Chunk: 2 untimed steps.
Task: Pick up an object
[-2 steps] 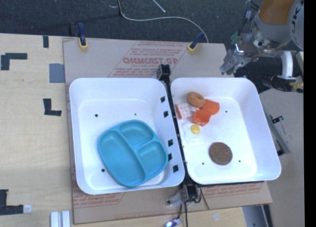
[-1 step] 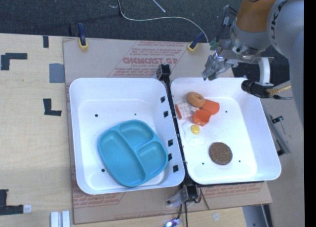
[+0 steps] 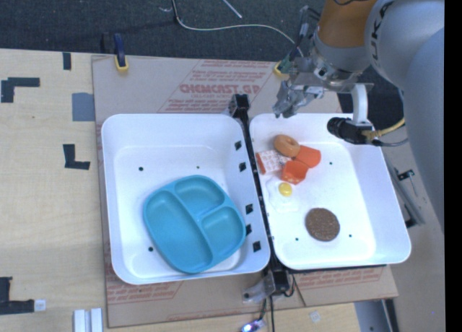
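Several small things lie in the right bin, and any of them could serve as our pick: a donut near the back left, two orange-red pieces touching just beside it, a fried egg in front of those, and a brown round patty well apart toward the front. Our gripper hangs above the bin's back left corner, close to the donut but not on it, with nothing between its fingers; whether they stand apart or together we cannot tell. We judge the patty the cleanest target, since it sits alone, while the donut crowds the orange pieces and the dividing wall. For the donut, we would come straight down and straddle it across its width. The left bin holds a blue divided tray. Both bins rest on a cardboard sheet over the wooden bench.
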Motion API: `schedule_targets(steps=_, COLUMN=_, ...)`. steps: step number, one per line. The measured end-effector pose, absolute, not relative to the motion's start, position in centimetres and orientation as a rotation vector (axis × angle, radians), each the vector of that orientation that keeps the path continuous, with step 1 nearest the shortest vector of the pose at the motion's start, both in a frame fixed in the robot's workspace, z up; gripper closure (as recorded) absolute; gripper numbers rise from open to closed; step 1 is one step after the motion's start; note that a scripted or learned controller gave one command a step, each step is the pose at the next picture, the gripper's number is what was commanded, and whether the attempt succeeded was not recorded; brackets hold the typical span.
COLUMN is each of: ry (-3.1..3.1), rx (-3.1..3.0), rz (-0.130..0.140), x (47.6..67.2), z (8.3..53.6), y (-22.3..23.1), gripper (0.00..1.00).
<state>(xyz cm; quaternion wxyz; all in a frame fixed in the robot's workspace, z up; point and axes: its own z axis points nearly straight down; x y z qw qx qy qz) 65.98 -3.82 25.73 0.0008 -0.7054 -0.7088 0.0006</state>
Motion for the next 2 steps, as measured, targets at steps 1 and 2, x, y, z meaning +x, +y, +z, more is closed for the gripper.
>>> schedule_targets(steps=1, ry=-2.226, rx=-2.212, rz=0.003, x=64.4, z=24.1, y=2.0, gripper=1.0)
schedule_targets(steps=2, ry=-2.228, rx=-2.212, rz=0.0, x=64.0, z=24.3, y=7.4, gripper=1.0)
